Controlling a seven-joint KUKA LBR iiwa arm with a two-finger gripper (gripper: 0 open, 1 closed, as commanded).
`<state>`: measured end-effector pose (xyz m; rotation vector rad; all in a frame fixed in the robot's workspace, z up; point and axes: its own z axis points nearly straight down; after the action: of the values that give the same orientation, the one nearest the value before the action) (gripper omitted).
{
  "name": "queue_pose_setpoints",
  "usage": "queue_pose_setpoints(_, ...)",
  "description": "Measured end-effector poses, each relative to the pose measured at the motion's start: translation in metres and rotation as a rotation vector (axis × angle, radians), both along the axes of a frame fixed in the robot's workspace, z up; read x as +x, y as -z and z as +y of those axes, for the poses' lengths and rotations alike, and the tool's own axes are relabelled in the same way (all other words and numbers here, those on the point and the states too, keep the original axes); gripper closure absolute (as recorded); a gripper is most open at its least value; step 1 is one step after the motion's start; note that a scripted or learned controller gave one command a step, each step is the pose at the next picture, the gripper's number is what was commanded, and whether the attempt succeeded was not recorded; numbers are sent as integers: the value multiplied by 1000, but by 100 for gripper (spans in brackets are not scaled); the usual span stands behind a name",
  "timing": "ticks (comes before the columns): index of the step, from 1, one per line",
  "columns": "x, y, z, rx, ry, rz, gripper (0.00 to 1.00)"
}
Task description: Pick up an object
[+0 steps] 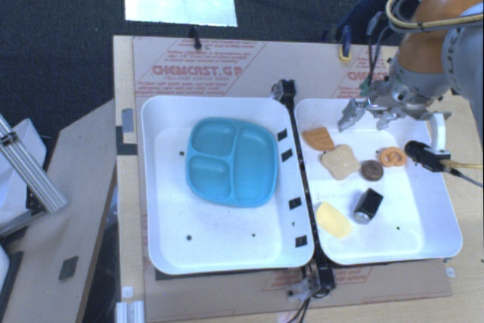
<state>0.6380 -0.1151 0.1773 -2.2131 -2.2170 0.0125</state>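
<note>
Hovering over the far edge of the right shallow white bin (446,238), the two-finger gripper (368,113) hangs with its metal fingers (349,117) spread apart and nothing between them. Just below it in the camera view lie a flat orange wedge (318,138) and a pale beige toast-shaped slab (339,161); further toward the near rim sit a brown round disc (371,170), an orange ring-shaped piece (392,156), a small black-and-silver cylinder (367,206) and a pale yellow block (333,220). These look like light, stiff plastic toys, probably slick. The wedge is nearest; I would pinch it across its narrow sides. Off to the gripper's far side, a blue divided plate (231,162) rests in the left bin
</note>
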Motion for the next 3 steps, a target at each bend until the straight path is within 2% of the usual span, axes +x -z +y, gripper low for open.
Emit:
queue_pose_setpoints(1, 3, -9, 0, -1, -2, -14, 0)
queue_pose_setpoints(3, 9, 77, -5, -2, 0, -13, 0)
